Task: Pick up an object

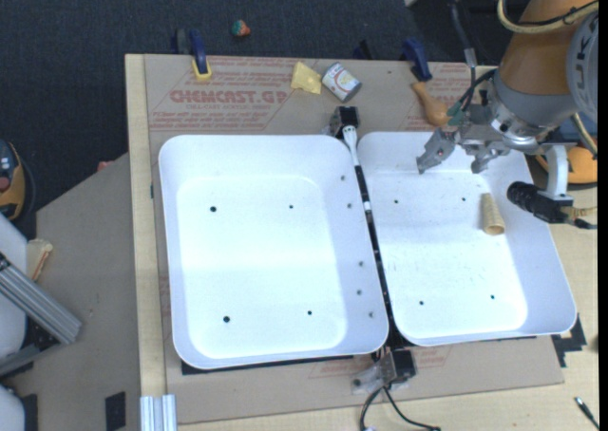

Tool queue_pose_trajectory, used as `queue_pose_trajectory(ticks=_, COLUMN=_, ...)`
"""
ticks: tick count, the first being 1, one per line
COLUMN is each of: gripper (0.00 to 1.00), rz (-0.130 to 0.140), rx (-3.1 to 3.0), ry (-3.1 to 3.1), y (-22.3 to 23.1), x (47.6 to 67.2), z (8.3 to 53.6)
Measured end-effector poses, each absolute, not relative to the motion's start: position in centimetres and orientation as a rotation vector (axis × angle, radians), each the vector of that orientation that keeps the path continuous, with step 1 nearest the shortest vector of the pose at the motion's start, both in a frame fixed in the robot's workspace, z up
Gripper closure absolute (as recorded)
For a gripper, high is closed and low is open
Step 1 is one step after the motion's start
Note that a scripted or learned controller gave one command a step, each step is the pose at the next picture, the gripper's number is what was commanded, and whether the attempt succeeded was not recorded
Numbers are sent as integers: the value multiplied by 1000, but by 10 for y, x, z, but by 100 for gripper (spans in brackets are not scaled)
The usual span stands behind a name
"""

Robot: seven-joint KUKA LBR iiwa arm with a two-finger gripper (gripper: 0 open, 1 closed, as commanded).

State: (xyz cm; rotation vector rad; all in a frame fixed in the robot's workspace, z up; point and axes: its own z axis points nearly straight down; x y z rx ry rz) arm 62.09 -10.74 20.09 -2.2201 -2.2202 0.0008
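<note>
A short tan cylinder (491, 215), like a cork, lies in the right bin (456, 320) near its right wall. My gripper (454, 159) hangs over the far end of that bin, up and to the left of the cylinder and apart from it. Its two grey fingers (427, 158) are spread open with nothing between them. The left bin (256, 344) has only small dark dots on its floor.
Beyond the bins, on the brown board, lie a yellow wedge (306, 78), a small grey-white box (340, 82), an orange stick-like thing (431, 103) and a black-and-white marker (347, 125) by the bins' shared rim. Blue clamps (199, 51) hold the board's far edge.
</note>
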Motion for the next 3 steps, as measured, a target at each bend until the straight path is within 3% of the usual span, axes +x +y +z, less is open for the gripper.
queue_pose_trajectory(ticks=1, gripper=0, rz=-10, rx=-2207, ry=-2237, y=24, x=668, z=184)
queue_pose_trajectory(ticks=2, gripper=100, rz=-6, rx=-2223, ry=-2226, y=14, x=667, z=196)
queue_pose_trajectory(ticks=3, gripper=100, rz=-22, rx=-2217, ry=-2239, y=98, x=668, z=325)
